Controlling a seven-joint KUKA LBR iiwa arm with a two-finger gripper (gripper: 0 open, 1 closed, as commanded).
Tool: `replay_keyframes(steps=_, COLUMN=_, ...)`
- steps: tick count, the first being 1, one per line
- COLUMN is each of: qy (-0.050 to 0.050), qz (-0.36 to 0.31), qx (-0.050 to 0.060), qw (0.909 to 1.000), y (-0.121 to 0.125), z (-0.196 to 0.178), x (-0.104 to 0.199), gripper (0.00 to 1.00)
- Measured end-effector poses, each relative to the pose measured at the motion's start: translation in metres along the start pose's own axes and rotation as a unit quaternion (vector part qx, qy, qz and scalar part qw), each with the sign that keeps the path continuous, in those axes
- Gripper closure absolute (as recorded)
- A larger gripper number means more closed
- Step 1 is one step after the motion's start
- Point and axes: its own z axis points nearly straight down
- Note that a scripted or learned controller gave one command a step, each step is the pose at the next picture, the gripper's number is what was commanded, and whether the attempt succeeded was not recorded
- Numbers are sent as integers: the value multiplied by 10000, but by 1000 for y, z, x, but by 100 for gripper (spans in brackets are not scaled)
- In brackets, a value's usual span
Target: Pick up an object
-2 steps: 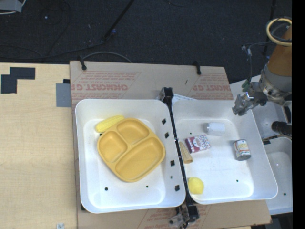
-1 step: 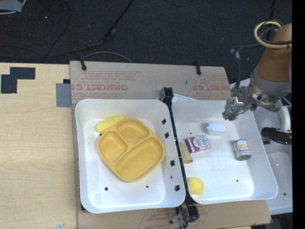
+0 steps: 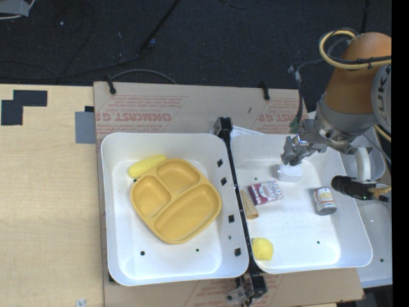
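where it hangs, gripper nears white block.

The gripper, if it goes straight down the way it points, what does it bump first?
Probably the small white object right under the gripper in the right bin, though depth is hard to judge.

Single fixed camera above the worktop, looking down at a slant, both white bins in frame at middling range, arm entering from right

Banana partly behind yellow tray; snack packet print too small to read
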Motion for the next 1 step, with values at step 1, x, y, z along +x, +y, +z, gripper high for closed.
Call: replay_keyframes(steps=1, qy=-4, qz=3, qx=8, qw=10000, y=-22, z=-6, x=46, gripper=100)
